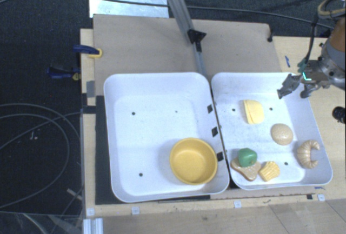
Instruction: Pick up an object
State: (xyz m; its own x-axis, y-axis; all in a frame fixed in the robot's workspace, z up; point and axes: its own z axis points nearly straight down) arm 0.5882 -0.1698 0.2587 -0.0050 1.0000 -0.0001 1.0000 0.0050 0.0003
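Hand (296, 88) over right white bin (227, 119), at its 2 o'clock edge — fingers apart, gripping nothing. Inside: pale yellow wedge (253, 111), beige round bun (281, 134), tan croissant (308, 153) — green lump (247, 156) at 7 o'clock. Yellow plastic bowl (193, 160) in left bin (130, 119).

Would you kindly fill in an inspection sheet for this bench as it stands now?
Surface: bench bearing left bin and right bin, side by side.
Job's things: yellow bowl in left bin; yellow block, beige round piece, croissant, green piece and small yellow piece in right bin.
Clutter: blue clamps at bench's left edge.
Grippers: gripper over right bin's far right rim, holding nothing.
Cables: black cables on floor, left.
Surroundings: dark carpet; grey pole.
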